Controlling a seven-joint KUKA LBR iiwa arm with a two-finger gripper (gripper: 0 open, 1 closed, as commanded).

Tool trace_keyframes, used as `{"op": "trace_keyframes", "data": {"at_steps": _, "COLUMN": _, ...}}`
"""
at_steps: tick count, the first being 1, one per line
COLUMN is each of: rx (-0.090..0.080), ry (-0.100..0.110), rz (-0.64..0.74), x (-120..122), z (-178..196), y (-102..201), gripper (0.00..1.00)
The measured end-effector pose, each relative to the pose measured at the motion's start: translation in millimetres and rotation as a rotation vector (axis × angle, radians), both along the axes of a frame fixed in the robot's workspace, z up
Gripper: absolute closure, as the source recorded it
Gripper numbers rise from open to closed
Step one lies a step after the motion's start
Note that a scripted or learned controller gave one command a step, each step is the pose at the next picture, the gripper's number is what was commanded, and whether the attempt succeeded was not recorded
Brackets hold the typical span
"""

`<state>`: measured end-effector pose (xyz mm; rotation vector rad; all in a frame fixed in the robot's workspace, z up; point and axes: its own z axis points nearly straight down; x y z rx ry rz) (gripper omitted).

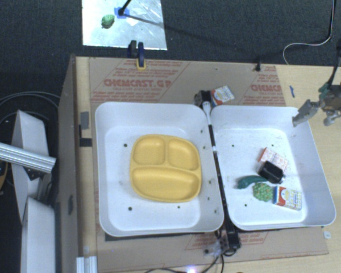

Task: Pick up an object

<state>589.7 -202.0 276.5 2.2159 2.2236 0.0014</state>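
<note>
camera view: two white bins (159, 111), one yellow divided plate (165, 167), four small objects (273, 181), fingers (318, 111) spread, holding nothing

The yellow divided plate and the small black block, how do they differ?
The yellow divided plate lies alone in the left white bin; the small black block sits among other items in the right white bin. The plate is far larger and has compartments; the block is compact.

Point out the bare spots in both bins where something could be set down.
Right bin: its upper and left floor is bare; things crowd the lower right, around the black block and green piece. Left bin: the yellow tray takes the middle, leaving narrow strips along the walls.
</note>
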Motion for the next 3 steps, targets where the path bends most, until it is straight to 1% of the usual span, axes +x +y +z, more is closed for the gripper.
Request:
{"op": "trace_keyframes", "data": {"at_steps": 1, "rx": 0.001, "ry": 0.003, "rz": -0.002, "x": -57, "z": -99, "y": 38, "gripper": 0.00}}
{"op": "trace_keyframes", "data": {"at_steps": 2, "rx": 0.001, "ry": 0.000, "rz": 0.000, "x": -17, "z": -111, "y": 22, "gripper": 0.00}}
{"op": "trace_keyframes", "data": {"at_steps": 3, "rx": -0.004, "ry": -0.009, "rz": -0.002, "x": -39, "z": -188, "y": 40, "gripper": 0.00}}
